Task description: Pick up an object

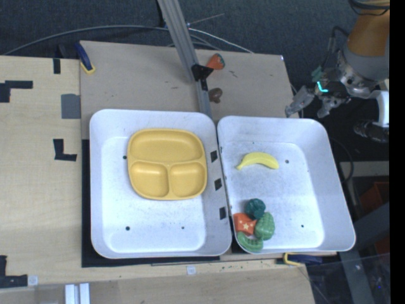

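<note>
A yellow banana lies in the upper middle of the right bin. In that bin's near left corner sits a cluster of toy food: a dark green piece, a lighter green piece and an orange-red piece. My gripper hangs beyond the right bin's far right corner, above the bench edge and apart from all the objects. Its two grey fingers are spread with nothing between them.
The left bin holds a yellow three-compartment plate. A grey slanted pole rises behind the bins with an orange clip near it. The arm's orange band is at the top right.
</note>
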Motion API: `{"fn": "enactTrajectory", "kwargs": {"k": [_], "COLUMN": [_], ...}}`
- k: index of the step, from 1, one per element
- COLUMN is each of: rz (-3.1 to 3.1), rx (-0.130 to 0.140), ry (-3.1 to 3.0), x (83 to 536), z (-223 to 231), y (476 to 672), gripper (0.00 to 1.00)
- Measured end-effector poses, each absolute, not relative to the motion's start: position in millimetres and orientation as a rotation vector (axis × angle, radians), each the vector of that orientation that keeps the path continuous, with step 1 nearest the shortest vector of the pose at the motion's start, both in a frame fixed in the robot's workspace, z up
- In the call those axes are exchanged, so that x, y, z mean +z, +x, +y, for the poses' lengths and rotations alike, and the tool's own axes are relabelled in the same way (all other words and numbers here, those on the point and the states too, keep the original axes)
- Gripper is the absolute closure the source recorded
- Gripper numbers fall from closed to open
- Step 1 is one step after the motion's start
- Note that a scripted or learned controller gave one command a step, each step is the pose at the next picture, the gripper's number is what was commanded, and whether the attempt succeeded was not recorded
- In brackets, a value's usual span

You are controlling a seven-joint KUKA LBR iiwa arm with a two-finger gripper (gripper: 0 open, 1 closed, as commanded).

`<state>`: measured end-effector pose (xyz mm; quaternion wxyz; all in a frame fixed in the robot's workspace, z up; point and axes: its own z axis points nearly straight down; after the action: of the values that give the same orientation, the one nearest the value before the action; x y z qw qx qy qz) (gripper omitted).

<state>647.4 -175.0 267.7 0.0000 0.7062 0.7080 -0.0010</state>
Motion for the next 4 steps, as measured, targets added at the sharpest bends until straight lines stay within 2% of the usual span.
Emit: {"fn": "enactTrajectory", "kwargs": {"k": [1, 3, 4], "rz": [2.228, 2.226, 2.224], "rx": [-0.007, -0.008, -0.004], "ry": [2.22, 2.222, 2.217], "x": [219, 126, 140], "z": [-171, -182, -181], "y": [654.9, 652.9, 654.5], "gripper": [0.0, 0.0, 1.0]}}
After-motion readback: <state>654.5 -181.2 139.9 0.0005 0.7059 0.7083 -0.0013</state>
